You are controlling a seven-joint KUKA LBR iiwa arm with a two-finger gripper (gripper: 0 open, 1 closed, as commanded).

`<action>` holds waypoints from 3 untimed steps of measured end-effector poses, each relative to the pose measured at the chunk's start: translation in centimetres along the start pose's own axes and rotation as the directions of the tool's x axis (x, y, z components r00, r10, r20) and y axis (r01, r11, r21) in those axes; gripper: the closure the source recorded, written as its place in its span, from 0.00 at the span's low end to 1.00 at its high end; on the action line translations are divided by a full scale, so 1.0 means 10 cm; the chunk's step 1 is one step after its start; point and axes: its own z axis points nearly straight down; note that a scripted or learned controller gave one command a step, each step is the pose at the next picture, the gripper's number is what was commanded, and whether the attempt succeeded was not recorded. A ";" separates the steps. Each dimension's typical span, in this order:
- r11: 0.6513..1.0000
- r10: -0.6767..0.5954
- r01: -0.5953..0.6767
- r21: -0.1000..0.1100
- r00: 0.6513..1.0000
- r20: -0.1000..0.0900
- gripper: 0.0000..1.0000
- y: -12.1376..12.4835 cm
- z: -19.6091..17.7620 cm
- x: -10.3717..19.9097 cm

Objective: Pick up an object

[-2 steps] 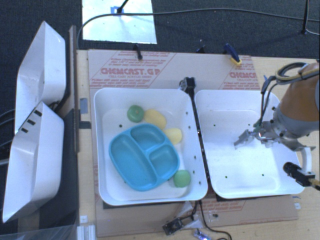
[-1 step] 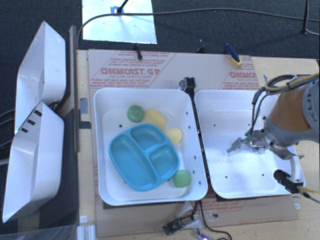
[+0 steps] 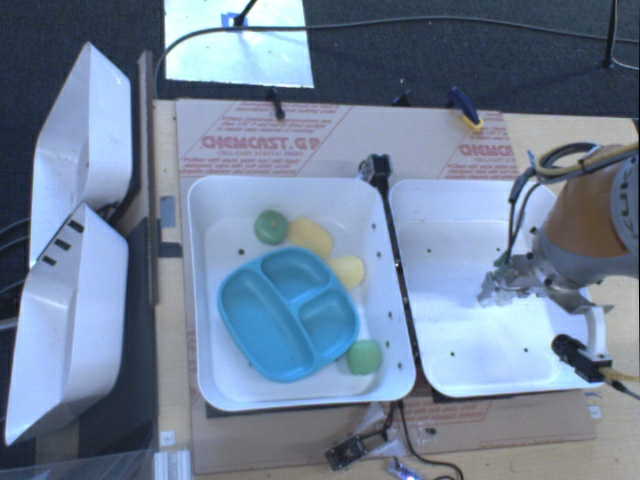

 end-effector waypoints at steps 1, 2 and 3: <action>1.000 -0.001 0.001 -0.002 1.000 0.000 1.00 0.04 -0.43 0.02; 1.000 0.000 0.000 -0.002 1.000 0.000 1.00 0.03 -0.85 0.00; 1.000 -0.001 0.001 -0.005 1.000 0.001 1.00 0.06 -1.48 0.03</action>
